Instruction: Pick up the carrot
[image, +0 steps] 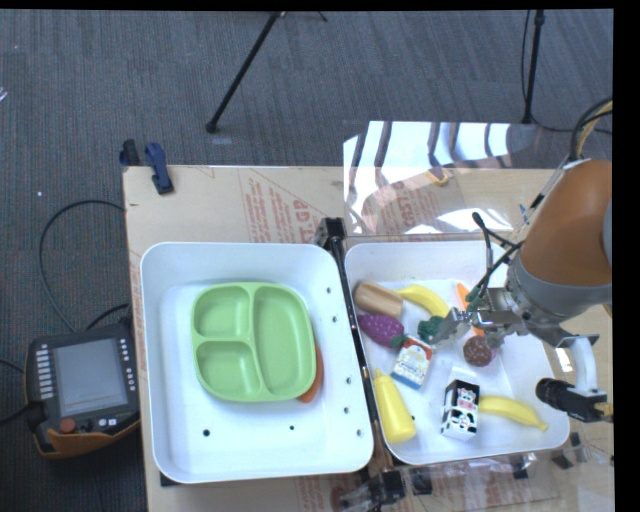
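Camera view: the gripper (468, 322) sits low in the right bin (400, 262), over its middle; finger state cannot be determined. The carrot (461, 295) lies just beside it toward the far wall, right of a banana (424, 298)

Grey arm (565, 245) reaching in from the right, wrist low, gripper (478, 318) pointing left

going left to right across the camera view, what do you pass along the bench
Green plate in the left bin → yellow bottle → purple grapes → small carton → cow-print carton → banana, all in the right bin.
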